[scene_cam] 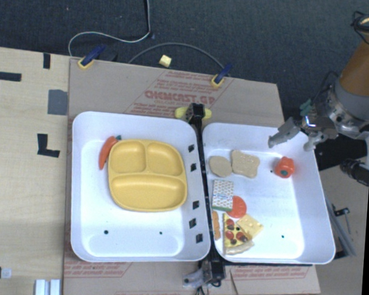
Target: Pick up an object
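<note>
Nothing is being held: the claw (296, 134) is hanging spread at the right bin's (307, 204) far rim, grasping left.

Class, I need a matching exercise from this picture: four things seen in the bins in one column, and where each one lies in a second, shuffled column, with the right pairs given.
Things:
1. yellow divided plate
2. carrot
3. pizza slice
4. small red-orange tomato

Places:
A. near the right bin's front edge
B. middle of the left bin
C. right bin, towards its right side
D. against the plate's left rim

Pairs: 1-B, 2-D, 3-A, 4-C
</note>
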Motion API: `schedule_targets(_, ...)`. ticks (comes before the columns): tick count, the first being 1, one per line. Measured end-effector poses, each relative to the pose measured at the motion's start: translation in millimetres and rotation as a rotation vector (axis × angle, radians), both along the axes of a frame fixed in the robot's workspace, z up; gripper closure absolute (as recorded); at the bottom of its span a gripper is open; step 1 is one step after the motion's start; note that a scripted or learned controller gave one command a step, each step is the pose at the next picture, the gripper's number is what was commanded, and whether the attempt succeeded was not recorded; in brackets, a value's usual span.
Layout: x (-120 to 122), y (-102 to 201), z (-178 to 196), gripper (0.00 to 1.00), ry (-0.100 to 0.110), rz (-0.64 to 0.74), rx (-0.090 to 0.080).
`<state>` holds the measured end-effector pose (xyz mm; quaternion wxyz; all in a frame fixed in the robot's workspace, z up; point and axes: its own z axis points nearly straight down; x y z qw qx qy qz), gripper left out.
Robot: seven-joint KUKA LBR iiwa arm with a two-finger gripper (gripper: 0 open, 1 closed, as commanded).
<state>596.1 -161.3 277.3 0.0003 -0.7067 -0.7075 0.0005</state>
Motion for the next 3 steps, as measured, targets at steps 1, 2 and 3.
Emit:
schedule_targets(1,17,51,-149,0.0,0.007,0.004,0.003)
schedule_targets(2,0,61,-194,0.0,-0.004,0.0,-0.002)
schedule_targets(3,50,59,-192,0.0,-0.003,0.001,0.0)
